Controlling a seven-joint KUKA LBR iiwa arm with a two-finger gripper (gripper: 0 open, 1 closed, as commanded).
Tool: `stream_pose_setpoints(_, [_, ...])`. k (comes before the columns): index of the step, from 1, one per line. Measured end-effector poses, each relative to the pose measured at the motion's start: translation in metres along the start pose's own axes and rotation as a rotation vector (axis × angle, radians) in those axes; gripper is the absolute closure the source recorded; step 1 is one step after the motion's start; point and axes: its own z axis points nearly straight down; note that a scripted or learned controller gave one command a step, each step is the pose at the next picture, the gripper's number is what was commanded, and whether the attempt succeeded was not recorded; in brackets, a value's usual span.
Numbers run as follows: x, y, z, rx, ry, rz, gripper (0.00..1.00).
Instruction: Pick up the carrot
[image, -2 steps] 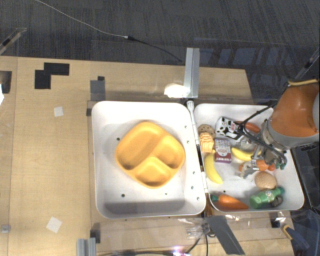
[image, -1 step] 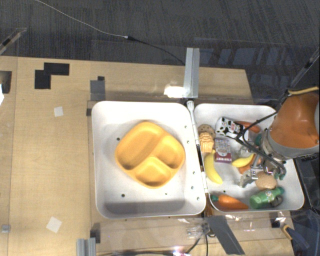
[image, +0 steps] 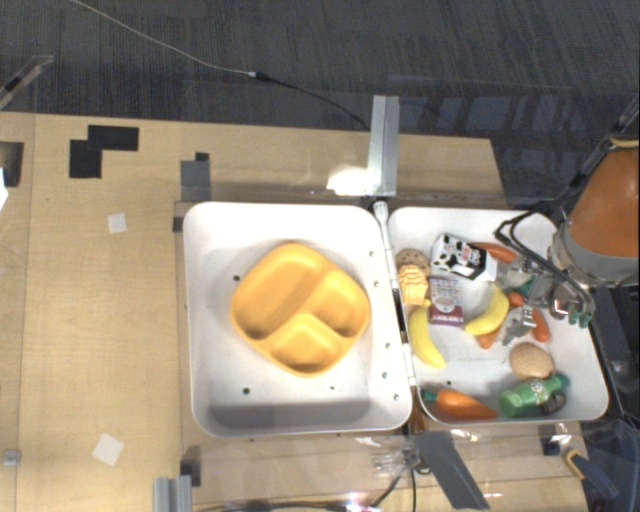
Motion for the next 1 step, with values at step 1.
stream_pose_setpoints(1, [0.0023,0.0325,0.0398,0.0,0.008,0.267,0.0])
